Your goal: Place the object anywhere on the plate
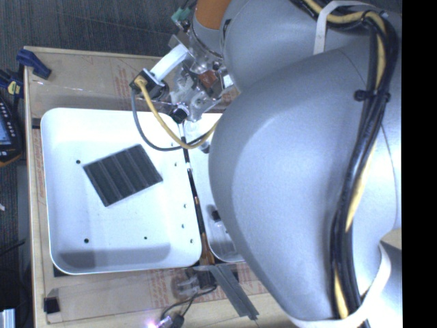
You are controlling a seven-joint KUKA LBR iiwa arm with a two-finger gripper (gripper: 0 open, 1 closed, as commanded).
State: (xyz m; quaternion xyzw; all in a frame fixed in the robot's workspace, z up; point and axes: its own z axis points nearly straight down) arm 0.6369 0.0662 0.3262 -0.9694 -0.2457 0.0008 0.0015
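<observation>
A dark grey ribbed plate [123,174] lies flat in the left white bin [51,183], a little left of the bin's middle and turned at a slant. My gripper [186,100] hangs over the far edge of the bench, above the gap between the two bins, up and to the right of the plate. Its wrist carries a white block and looping yellow and black cables [160,118]. I see no loose object in the open part of either bin. The bulky grey arm [300,162] hides nearly all of the right bin [222,248].
A blue clamp [33,61] sits at the bench's far left corner. A black device [7,125] lies beyond the left edge. Brackets and wires [198,285] sit on the near side, below the bins. The left bin's floor around the plate is bare white.
</observation>
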